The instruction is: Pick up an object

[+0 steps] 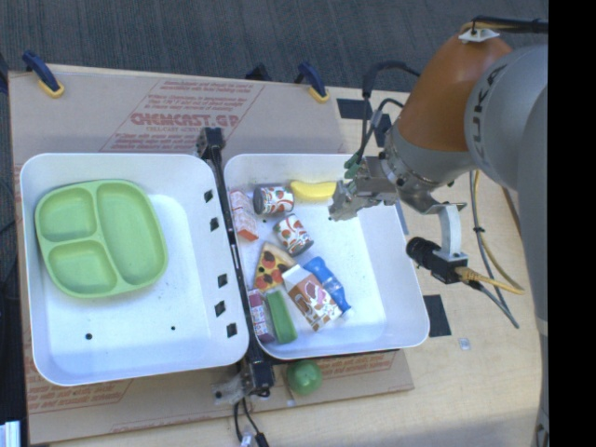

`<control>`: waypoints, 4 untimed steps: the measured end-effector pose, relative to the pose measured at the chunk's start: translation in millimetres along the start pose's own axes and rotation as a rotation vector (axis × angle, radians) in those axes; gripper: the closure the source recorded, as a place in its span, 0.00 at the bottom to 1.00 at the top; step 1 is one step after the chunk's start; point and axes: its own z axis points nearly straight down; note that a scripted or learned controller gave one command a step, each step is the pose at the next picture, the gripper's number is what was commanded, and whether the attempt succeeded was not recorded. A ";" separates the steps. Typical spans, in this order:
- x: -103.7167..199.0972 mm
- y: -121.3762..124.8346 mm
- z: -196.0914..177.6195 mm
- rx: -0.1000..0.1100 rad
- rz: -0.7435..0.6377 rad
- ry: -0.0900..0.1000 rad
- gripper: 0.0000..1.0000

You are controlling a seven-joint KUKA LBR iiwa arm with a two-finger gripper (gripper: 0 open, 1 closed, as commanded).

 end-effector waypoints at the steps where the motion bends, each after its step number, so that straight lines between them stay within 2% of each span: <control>1: -5.9 11.4 34.0 0.004 -0.002 0.000 1.00; 2: -8.4 -51.4 7.1 0.001 -0.001 0.000 1.00; 3: 26.1 -57.6 1.2 0.002 -0.004 0.000 1.00; 4: -29.2 -15.5 12.4 0.001 0.000 0.000 1.00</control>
